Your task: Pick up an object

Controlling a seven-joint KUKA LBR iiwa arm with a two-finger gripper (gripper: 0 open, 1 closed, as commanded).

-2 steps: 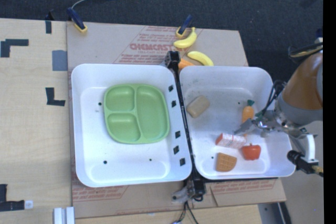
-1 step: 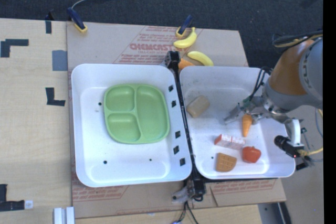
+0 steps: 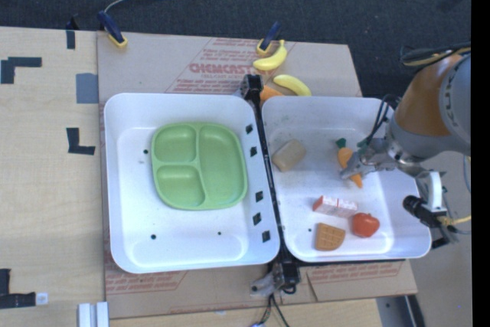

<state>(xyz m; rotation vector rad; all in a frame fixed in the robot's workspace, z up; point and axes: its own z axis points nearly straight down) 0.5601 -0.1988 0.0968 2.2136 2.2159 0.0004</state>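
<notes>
In the right bin (image 3: 398, 115) lie a tan block (image 3: 289, 155), an orange carrot (image 3: 345, 157) with a green top, a pink and white packet (image 3: 334, 204), a red tomato (image 3: 366, 225) and an orange waffle piece (image 3: 330, 237). My gripper (image 3: 358, 170) is low in the right bin, right against the carrot. Orange shows on both sides of its tip, and part of the carrot is hidden beneath it. The grey arm with its orange band (image 3: 425, 99) comes in from the right.
The left bin (image 3: 126, 188) bears a green divided plate (image 3: 199, 165). Two yellow bananas (image 3: 282, 71) and a small orange item (image 3: 268, 94) lie on the cardboard behind the bins. A black divider with clips (image 3: 264, 180) runs between the bins.
</notes>
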